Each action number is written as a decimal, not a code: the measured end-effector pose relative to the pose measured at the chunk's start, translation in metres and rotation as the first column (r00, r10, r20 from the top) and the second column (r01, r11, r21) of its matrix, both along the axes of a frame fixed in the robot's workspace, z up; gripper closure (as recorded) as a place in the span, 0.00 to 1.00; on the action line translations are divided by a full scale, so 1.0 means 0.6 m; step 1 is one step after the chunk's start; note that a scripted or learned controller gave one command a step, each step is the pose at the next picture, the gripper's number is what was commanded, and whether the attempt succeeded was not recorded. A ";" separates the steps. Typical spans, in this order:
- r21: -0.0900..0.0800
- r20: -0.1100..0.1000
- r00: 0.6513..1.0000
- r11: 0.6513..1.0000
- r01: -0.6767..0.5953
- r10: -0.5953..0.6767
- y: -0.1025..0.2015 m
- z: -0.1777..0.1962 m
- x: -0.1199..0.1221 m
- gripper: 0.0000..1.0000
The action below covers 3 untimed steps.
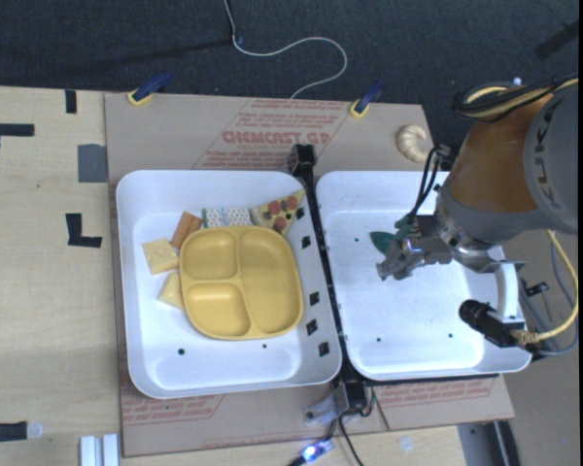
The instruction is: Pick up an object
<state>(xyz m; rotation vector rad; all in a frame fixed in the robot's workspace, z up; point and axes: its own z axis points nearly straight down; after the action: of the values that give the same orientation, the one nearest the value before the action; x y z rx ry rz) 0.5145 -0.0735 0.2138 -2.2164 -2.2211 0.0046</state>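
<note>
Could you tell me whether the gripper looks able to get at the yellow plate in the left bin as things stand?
Probably yes. The plate lies face up on top of the other items in the left bin, with nothing over it. The gripper is over the right bin, so it must cross the divider.

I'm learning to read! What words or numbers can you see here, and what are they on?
Red printing on the cardboard sheet under the bins: too blurred to read for sure.
Light letters on the robot arm: cut off, unreadable.
No other words or numbers can be read.
</note>
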 end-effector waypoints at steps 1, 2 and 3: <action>0.000 0.004 1.000 1.000 0.000 0.000 0.001 0.034 0.005 1.00; -0.001 0.001 1.000 1.000 0.002 -0.002 0.009 0.003 0.010 1.00; -0.002 0.001 1.000 1.000 0.002 -0.002 0.000 0.002 -0.008 1.00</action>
<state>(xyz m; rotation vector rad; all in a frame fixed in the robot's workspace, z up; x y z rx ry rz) 0.5095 -0.0734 0.2151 -2.2200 -2.2205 0.0051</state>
